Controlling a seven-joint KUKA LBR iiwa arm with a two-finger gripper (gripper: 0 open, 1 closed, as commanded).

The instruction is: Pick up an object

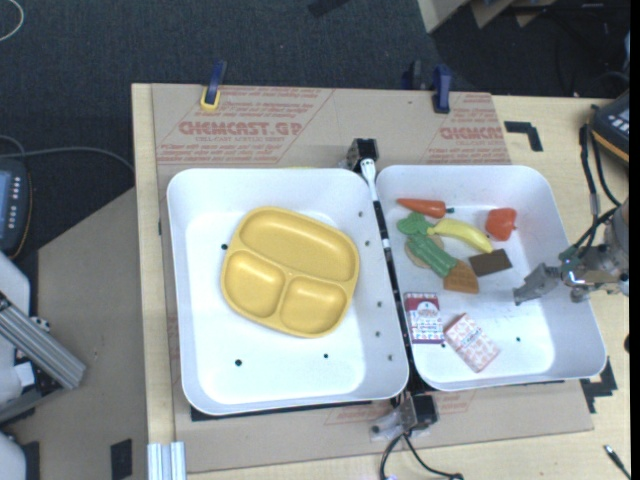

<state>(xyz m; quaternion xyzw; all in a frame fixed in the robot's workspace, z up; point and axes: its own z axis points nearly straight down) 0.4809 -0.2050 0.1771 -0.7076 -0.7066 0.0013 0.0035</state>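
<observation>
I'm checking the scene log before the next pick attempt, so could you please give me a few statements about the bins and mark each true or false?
1. The yellow divided plate lies in the left bin. True.
2. The banana lies on that plate. False: it lies in the right bin.
3. The claw is over the right bin. True.
4. The carrot is between the claw's fingers. False: it lies apart, near the bin's far edge.
</observation>
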